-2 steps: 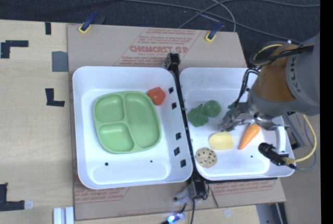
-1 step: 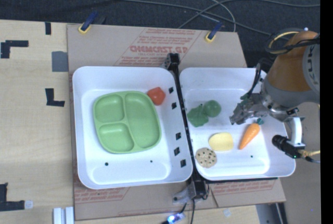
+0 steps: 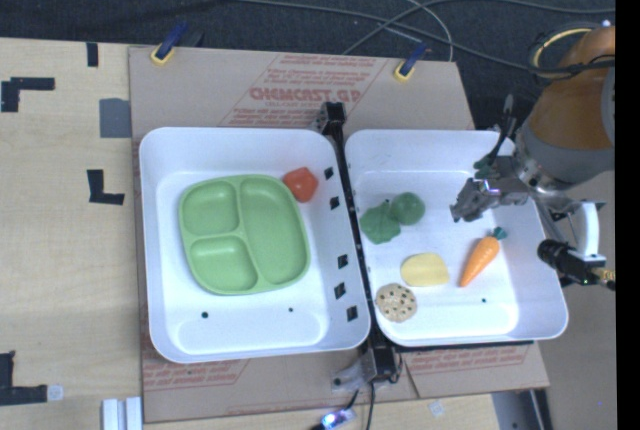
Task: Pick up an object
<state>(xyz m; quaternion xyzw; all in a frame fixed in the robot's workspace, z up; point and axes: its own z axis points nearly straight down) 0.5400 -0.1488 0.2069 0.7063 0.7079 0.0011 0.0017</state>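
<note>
Gripper hovered over the right bin, its fingers' spread impossible to tell.
A toy carrot lay just below it, near a yellow piece, cookie and broccoli.

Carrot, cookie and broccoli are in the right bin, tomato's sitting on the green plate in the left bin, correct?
Not quite. The camera view shows the tomato beside the green plate, on the left bin floor at the plate's upper right corner. The carrot, cookie and broccoli are in the right bin.
</note>
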